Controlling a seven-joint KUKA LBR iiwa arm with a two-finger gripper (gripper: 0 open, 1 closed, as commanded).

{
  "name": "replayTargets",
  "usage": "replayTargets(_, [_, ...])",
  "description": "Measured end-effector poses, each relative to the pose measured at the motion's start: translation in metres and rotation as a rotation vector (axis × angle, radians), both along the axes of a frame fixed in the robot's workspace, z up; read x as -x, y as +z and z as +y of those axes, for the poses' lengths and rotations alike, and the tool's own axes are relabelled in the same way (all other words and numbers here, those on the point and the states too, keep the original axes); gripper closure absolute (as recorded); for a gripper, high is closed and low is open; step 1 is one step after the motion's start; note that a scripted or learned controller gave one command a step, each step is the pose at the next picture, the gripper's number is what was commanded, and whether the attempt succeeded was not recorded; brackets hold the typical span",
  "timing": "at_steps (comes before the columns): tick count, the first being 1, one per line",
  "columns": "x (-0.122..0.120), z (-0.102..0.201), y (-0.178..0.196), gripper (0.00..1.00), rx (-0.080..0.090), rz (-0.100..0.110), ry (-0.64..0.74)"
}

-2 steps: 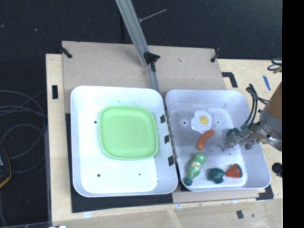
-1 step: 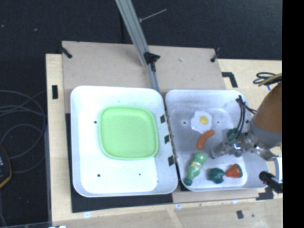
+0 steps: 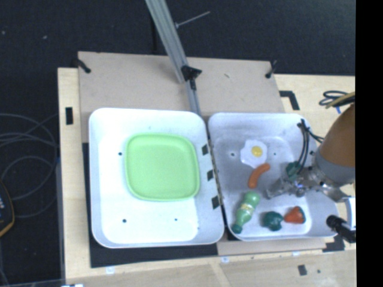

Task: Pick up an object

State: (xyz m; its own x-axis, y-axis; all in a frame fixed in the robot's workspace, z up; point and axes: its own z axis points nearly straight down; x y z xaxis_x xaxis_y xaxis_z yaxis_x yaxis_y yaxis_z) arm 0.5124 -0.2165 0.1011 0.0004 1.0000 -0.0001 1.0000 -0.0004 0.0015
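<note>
The pincer (image 3: pixel 281 187), its state not discernible, should be lowered squarely over the sausage (image 3: pixel 259 174) just beside it

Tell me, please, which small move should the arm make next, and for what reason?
Probably lower the pincer a little toward the orange sausage. It sits in the right bin close beside the sausage, and I see nothing held in it.
</note>
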Motion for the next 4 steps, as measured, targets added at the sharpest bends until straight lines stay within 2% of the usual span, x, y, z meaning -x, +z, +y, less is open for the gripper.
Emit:
replayTargets(1, [-0.001,-0.001,0.011,1.00,0.000,-0.003,-0.001])
replayTargets(3, [-0.012,0.009,0.111,1.00,0.001,-0.004,0.001])
replayTargets(4, [-0.013,0.009,0.143,1.00,0.001,-0.002,0.001])
